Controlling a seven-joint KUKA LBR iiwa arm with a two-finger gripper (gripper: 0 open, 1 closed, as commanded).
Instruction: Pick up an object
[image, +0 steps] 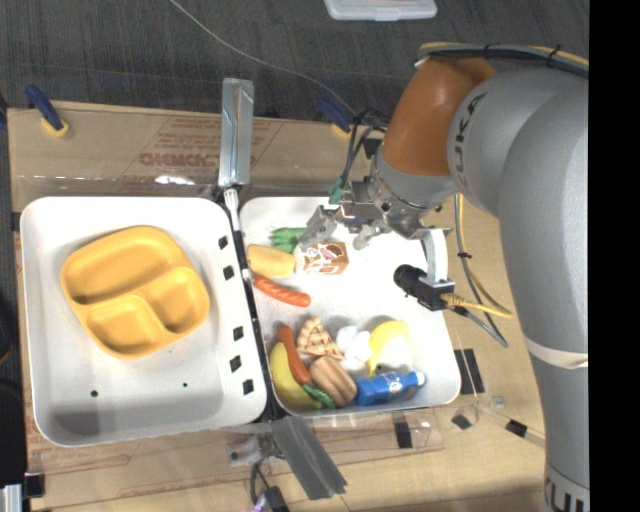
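End effector (345, 228) low over right bin (440, 330) far end, fingers spread apart just above brown-white packet (327, 257), nothing clamped; bread roll (270, 261), sausage (282, 292) beside; yellow tray (135, 288) in left bin (50, 380).

arm (520, 150) cut off at right edge

Robotics lab: KUKA arm (510, 150) over cardboard-covered surface (120, 150), two white bins (40, 330) of toy food (335, 365), clamps (45, 110), loose cables (240, 50).
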